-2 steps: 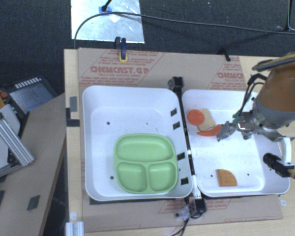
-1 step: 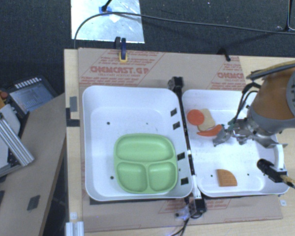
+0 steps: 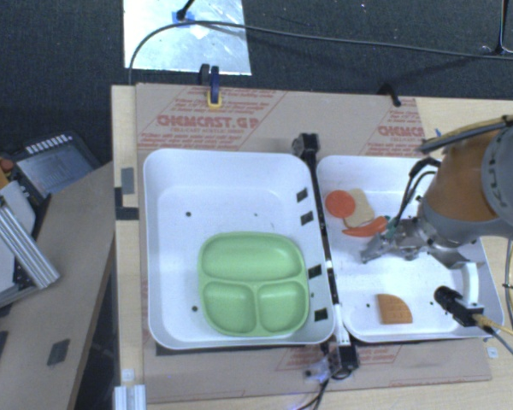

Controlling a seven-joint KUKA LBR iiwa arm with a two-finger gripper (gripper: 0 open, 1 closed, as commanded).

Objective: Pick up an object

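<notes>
While over right bin: gripper (image 3: 374, 248) just below-right of chili (image 3: 365, 226).
Chili axis: roughly left-right, slightly tilted.
Jaws: cannot tell.

A red-orange round piece (image 3: 340, 202), tan slab (image 3: 360, 205), red strip (image 3: 365, 226) and brown wedge (image 3: 394, 309) lie in the right bin (image 3: 359, 327).

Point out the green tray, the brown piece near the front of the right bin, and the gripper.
green tray (image 3: 239, 259): camera view, on the floor of its large upper compartment.
brown piece (image 3: 394, 310): camera view, on the middle of its top face.
gripper (image 3: 374, 250): camera view, at the fingertips.
</notes>
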